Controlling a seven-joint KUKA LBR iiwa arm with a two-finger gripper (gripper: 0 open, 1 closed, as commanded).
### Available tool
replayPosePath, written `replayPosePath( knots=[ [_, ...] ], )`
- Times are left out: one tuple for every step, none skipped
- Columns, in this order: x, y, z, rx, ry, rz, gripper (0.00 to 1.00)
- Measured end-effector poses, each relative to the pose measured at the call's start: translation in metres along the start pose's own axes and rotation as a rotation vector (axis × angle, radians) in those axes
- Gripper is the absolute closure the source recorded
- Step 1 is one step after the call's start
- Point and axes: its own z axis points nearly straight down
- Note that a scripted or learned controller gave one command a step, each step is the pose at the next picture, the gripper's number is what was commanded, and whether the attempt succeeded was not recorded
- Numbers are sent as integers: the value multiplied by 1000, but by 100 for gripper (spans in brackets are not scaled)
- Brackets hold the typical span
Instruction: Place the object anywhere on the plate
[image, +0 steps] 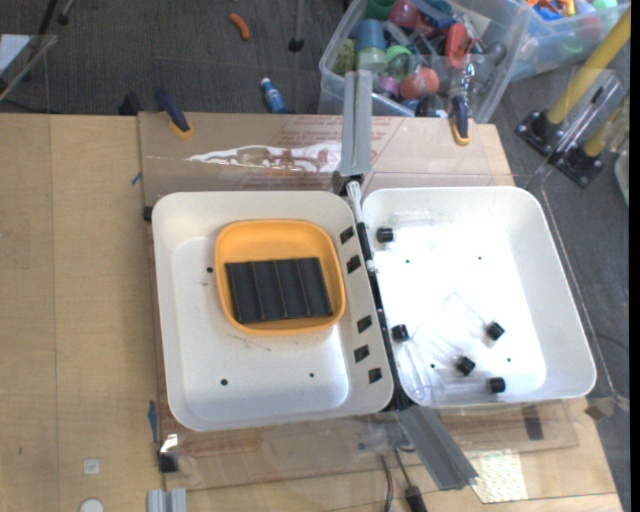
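Bench (70, 400) wood runs along the near edge and bears two white bins side by side. The left bin (260, 405) holds an orange plate (280, 238). A black ribbed block (278, 290) lies flat on the plate, inside its rim. The right bin (560, 300) holds small black pieces (497, 331), scattered apart, mostly near its front.

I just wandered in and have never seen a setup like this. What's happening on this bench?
Nothing is being handled at this moment. Two shallow white bins sit side by side. In the left bin an orange plate carries a dark ribbed rectangular object, lying flat inside the plate's rim. So the placing job looks done. The right bin holds a few small black pieces.
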Motion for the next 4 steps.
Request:
replayPosePath(
  knots=[
    [-15,5,2,-2,1,-399,100],
    [-20,7,1,-2,-1,-680,100],
    [-20,7,1,-3,-1,-1068,100],
    [-20,7,1,-5,-1,-1354,100]
  ],
)
